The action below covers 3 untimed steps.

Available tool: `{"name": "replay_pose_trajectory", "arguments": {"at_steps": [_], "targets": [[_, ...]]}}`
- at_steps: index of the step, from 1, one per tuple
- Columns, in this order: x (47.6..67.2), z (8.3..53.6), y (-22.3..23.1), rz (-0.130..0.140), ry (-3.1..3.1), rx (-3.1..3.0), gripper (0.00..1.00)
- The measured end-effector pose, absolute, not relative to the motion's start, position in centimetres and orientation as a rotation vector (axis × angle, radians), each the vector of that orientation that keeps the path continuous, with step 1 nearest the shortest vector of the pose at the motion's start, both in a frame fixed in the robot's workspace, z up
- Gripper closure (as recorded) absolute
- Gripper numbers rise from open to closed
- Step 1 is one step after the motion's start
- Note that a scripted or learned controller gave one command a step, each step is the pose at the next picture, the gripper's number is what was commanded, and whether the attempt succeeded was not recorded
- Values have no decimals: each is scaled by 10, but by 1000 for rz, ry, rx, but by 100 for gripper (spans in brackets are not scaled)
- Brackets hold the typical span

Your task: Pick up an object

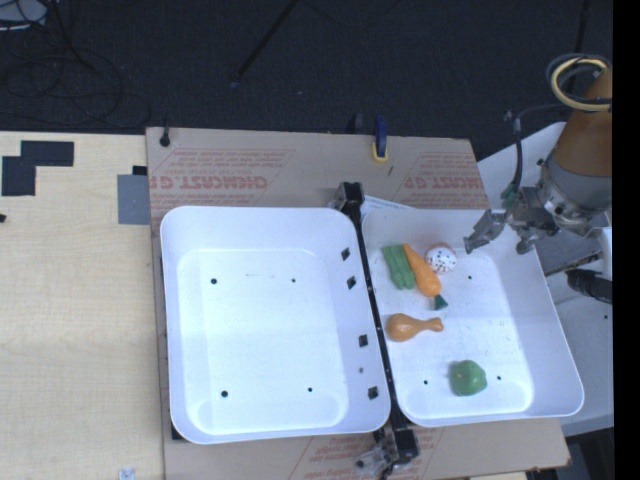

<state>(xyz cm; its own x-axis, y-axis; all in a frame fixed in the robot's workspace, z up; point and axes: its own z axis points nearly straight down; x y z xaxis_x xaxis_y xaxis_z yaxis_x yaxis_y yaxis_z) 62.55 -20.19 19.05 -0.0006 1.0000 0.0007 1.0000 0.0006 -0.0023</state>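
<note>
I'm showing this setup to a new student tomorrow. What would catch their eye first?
Probably the cluster of small colourful objects in the right bin: a green vegetable beside an orange carrot, a white dotted ball, an orange gourd-like piece and a green lump nearer the front. Next, the arm's gripper hovering at that bin's far right corner.

arm (pixel 585 138): cut off by the right edge
carrot (pixel 423 274): partly overlaps the green pod (pixel 398 266)
gripper (pixel 500 230): jaws perhaps apart, too blurred to tell
</note>
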Motion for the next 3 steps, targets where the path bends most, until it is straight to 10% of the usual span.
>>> {"name": "replay_pose_trajectory", "arguments": {"at_steps": [1,2,3], "targets": [[583,394,-216,-8,-2228,-2234,0],[471,548,-215,-9,-2225,-2235,0],[477,548,-213,5,-2222,-2218,100]]}}
